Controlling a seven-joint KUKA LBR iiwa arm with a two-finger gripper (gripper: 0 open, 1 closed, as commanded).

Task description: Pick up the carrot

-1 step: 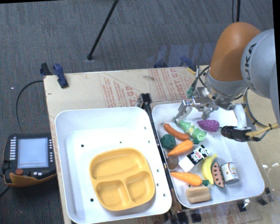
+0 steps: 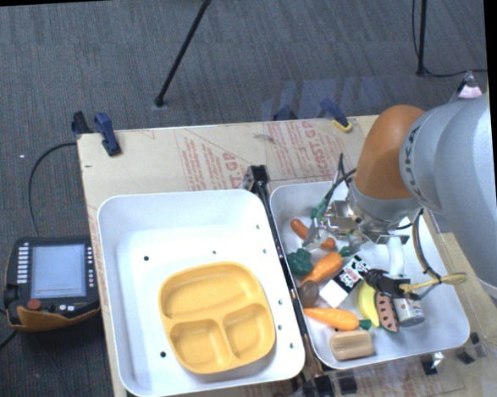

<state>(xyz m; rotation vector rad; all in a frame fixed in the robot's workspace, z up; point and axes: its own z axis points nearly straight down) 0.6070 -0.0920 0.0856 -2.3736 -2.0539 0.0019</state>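
Two orange carrots lie in the right bin [image 2: 457, 323]: one carrot [image 2: 324, 268] slants near the bin's middle left, and a second carrot [image 2: 331, 317] lies lower down by the front. A small orange piece [image 2: 299, 228] rests near the bin's upper left. My gripper [image 2: 328, 224] hangs low over the bin's upper left part, just above the slanting carrot and right of the small orange piece. I see no carrot in its grasp. The arm's orange band [image 2: 388, 154] rises behind it.
The right bin also holds a green toy [image 2: 300, 260], a banana [image 2: 368, 305], a watermelon slice [image 2: 385, 313], a tan block [image 2: 353, 345], a white block [image 2: 332, 294] and a can [image 2: 410, 311]. A yellow divided plate [image 2: 217, 319] sits in the left bin [image 2: 123, 219].
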